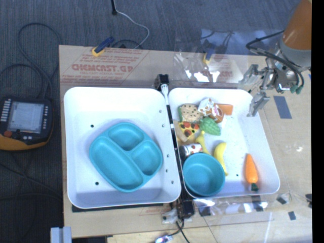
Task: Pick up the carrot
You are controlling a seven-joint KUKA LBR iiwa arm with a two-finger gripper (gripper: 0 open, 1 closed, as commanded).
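Carrot (250, 170): small, orange w/ dark green stub at near end, lying lengthwise in right bin (263, 135), near-right corner, just right of banana (220, 155) & blue bowl (203, 174). Gripper (257, 92) hangs at bin's far-right rim, fingers spread, nothing betw. them, well apart from carrot.

- The wooden bench (109, 67) spans the middle of the frame, red lettering at its upper left.
- Two white bins sit directly on it: left bin (81, 110) centre-left, right bin (253, 135) centre-right, touching.
- A yellow-and-blue clip (103, 45) lies at the bench's upper-left edge.
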